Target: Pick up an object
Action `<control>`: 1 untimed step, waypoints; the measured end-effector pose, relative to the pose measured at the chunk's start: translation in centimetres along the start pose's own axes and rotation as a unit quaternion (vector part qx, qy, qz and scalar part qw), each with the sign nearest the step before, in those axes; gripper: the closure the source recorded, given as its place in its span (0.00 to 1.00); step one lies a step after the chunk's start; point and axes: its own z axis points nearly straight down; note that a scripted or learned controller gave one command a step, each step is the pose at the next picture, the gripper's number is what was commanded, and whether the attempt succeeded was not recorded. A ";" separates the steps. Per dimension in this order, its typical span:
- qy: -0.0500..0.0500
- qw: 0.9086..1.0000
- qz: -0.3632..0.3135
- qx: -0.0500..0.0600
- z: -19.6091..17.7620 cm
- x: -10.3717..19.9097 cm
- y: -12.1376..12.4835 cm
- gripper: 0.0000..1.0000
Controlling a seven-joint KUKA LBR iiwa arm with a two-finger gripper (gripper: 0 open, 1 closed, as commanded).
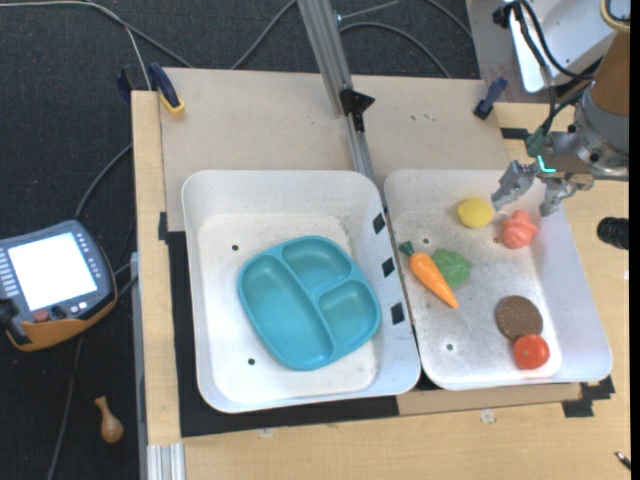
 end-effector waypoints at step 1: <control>0.000 1.000 0.000 0.000 0.0 0.0 0.0 0.00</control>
